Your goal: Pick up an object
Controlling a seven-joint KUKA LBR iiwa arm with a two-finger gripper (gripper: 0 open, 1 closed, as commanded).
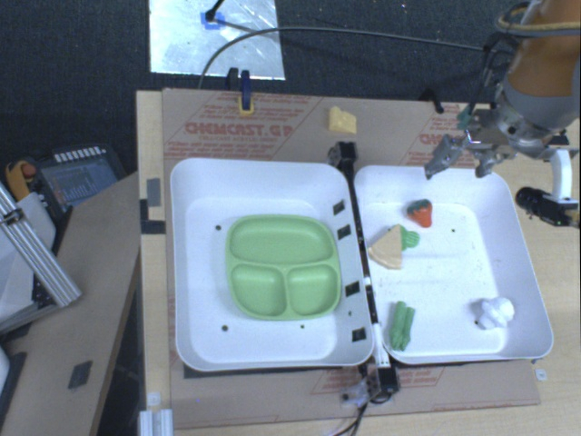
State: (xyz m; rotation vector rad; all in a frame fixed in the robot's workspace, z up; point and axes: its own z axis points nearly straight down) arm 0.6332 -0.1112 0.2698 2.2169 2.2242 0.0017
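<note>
Nearest candidate: small red-and-green toy (419, 212), perhaps a strawberry or tomato, in the upper middle of the right bin (522, 271). Lies down and to the left of the end effector (463, 155), roughly at seven o'clock from it, near but clearly apart. Compact, no marked long axis, so little call for wrist turning.

Just below it at seven o'clock, a tan wedge (388, 248) with a green bit (410, 239) touching its right edge. Further off: green stalks (400, 324) at six o'clock along the bin's lower left, long axis running twelve to six; a white lump (495, 312) at the lower right corner.

End effector hovering over the far rim of the right bin, fingers spread, nothing between them. Probably a short descent toward seven o'clock needed.

Left bin (195, 243) carrying a green divided plate (281, 266); yellow piece (342, 119) on the worktop (272, 125) beyond.
</note>
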